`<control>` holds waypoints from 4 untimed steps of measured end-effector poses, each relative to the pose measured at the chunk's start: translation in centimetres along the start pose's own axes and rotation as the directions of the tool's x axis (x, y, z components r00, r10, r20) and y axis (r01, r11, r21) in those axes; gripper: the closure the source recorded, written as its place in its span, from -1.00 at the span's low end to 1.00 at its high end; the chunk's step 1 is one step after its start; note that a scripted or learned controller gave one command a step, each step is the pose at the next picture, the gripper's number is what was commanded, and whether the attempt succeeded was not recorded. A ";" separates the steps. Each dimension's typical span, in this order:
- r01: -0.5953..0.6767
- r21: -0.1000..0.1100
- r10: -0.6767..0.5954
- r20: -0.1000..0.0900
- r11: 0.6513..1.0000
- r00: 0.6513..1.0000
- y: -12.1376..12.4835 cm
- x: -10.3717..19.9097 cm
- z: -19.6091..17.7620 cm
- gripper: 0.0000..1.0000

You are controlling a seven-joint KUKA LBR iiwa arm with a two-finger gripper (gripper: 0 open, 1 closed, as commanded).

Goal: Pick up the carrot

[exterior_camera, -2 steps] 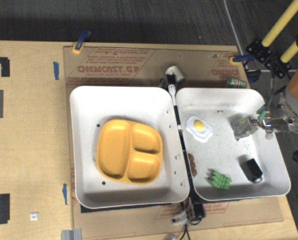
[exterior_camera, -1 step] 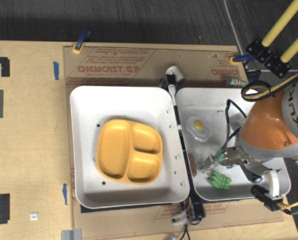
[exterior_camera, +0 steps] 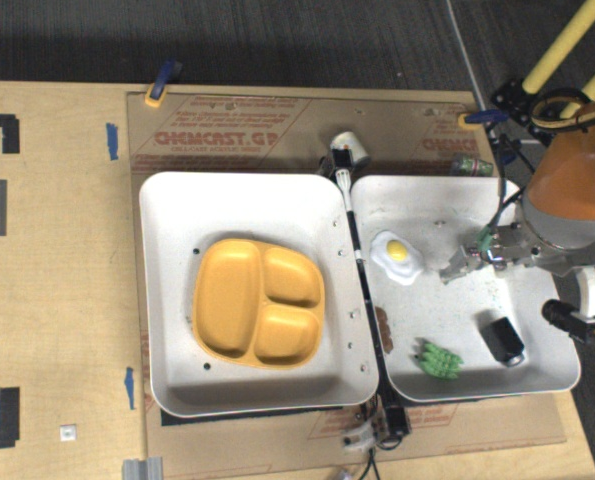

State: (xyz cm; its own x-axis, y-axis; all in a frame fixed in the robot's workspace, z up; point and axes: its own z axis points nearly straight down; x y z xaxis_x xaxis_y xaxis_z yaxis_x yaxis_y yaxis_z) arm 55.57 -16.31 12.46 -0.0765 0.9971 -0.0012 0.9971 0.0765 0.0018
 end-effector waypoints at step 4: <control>-0.096 0.004 0.096 -0.002 0.995 0.995 -1.0 11.8 -6.0 -1.00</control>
State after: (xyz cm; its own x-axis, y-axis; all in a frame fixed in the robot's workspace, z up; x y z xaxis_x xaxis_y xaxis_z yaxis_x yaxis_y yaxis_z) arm 53.64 -4.60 18.45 0.0194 0.9998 0.0007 0.9998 -0.0194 -0.0016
